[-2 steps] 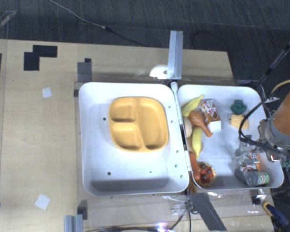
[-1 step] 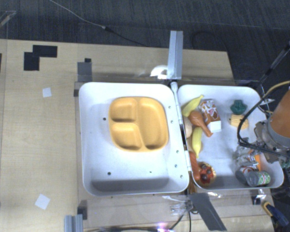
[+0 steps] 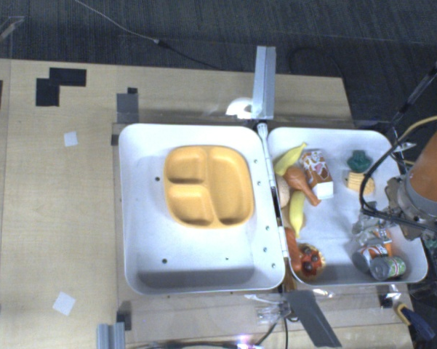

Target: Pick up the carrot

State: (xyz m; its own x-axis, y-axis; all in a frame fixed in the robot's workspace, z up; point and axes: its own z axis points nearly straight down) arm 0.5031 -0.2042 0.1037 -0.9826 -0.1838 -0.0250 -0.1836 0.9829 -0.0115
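Orange carrot [image 3: 291,247] near tool [image 3: 372,233]

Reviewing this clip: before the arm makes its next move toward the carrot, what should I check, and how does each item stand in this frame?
1. Carrot located: cannot tell; an orange piece lies by the right bin's left wall, identity unsure.
2. Gripper over target: not ok; it hangs at the right bin's right side, above a can.
3. Finger opening: cannot tell.
4. Target free of neighbours: not ok; banana and a dark fruit piece crowd it.
5. Yellow plate clear of path: ok; it sits in the left bin.
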